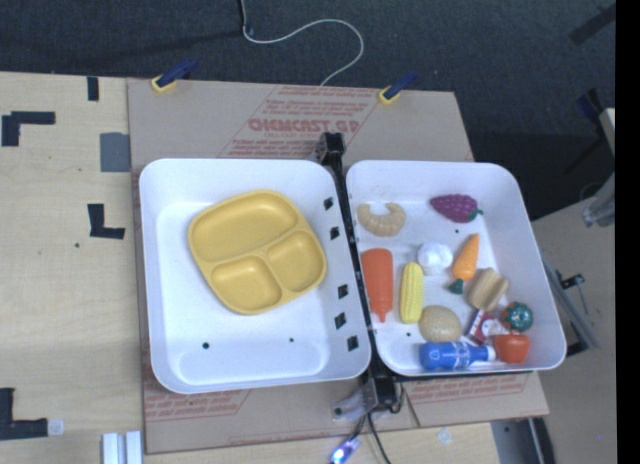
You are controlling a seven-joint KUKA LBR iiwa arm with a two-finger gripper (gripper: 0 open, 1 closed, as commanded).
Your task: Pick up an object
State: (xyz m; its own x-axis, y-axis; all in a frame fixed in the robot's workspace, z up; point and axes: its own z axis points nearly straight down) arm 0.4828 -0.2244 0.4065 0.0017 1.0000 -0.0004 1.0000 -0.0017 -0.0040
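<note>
Two white bins (165, 252) looked like smooth, slightly glossy plastic. The yellow divided tray (258, 250) had a matt plastic surface. The toy foods, among them an orange carrot (377, 282) and a yellow corn cob (411, 292), appeared shiny plastic. Brown cardboard (300, 122) beneath looked dull.

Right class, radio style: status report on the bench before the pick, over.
Toy food heaped in right bin: carrot, corn, grapes, blue bottle. Yellow divided tray in left bin. Items crowded, touching at lower right. Over.

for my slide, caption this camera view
Yellow plastic divided plate in left white bin; toy foods fill right white bin.
</note>
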